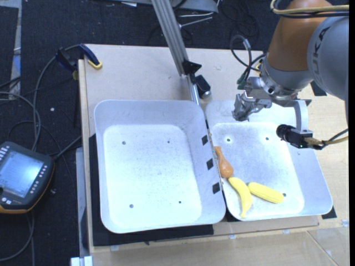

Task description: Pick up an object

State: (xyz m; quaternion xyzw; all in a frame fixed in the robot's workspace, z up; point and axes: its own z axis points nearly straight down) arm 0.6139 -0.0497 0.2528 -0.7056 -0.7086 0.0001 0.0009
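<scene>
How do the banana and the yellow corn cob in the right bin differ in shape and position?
The banana is curved and runs from upper left down to lower right; the corn cob is straighter, shorter and plumper, and lies more crosswise. The banana lies nearer the divider between the bins, the corn cob further right. Both are yellow and lie in the right bin, close together near its front edge.
</scene>
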